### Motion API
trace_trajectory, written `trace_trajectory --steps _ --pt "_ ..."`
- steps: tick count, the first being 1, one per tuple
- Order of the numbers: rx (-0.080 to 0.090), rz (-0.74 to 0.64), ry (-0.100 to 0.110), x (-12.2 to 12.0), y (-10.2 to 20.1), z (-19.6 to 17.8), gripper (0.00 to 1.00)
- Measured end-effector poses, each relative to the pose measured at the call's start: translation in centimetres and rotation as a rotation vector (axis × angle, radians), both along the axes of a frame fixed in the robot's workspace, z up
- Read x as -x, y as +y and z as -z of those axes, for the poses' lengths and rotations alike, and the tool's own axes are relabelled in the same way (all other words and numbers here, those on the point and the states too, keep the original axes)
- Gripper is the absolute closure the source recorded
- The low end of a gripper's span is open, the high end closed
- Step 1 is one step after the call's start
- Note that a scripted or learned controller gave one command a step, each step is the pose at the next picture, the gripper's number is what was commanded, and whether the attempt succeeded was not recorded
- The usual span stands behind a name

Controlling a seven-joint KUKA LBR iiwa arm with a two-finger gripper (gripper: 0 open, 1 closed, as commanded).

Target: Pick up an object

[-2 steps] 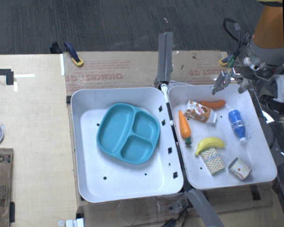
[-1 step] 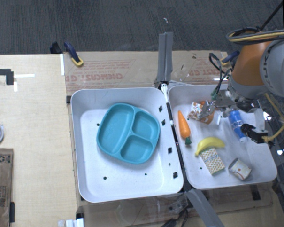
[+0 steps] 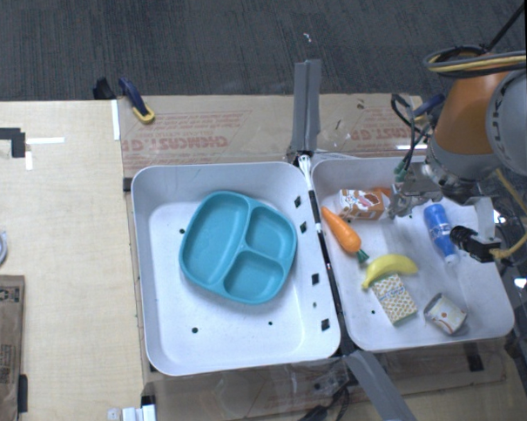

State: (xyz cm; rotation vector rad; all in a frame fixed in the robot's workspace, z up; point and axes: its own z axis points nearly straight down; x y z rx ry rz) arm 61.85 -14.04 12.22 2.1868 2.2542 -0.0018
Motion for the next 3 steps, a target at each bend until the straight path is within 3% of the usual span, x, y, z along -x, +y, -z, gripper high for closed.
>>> trace_trajectory --steps 1,2,3 --pt "0.000 0.000 0.000 0.0 0.0 0.0 0.00" --pt "-0.037 0.072 0.031 -3.4 -3.8 1.8 0.00" --pt "-0.001 0.057 0.001 3.2 -0.9 3.0 0.00"
